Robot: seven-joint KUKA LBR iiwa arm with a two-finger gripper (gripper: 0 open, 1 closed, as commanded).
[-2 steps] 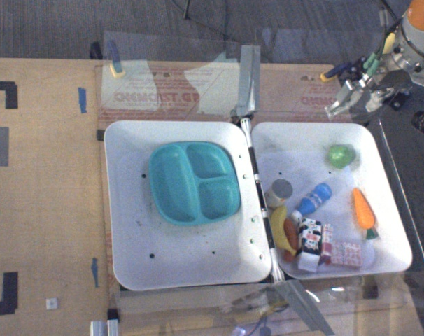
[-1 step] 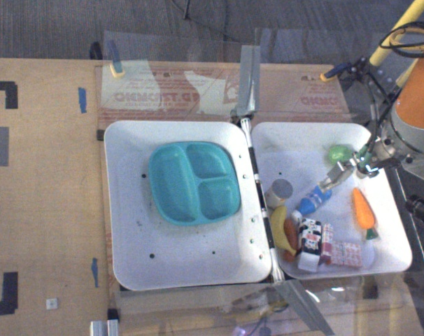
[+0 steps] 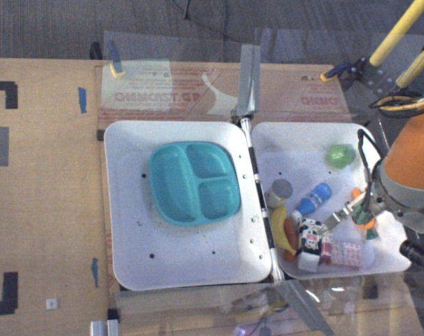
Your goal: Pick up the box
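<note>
Right bin corner (crowded): box

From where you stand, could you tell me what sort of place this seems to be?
Probably a robotics lab's grasping test bench: two shallow white bins bolted side by side, a clutter of small test items beside the box, and tape marks on the bench.

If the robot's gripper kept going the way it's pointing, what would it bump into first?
Probably the black-and-white patterned cube. The gripper points toward the picture's lower left, and the cube sits just ahead of it in the right bin. Height is hard to judge, so it might pass above.
</note>
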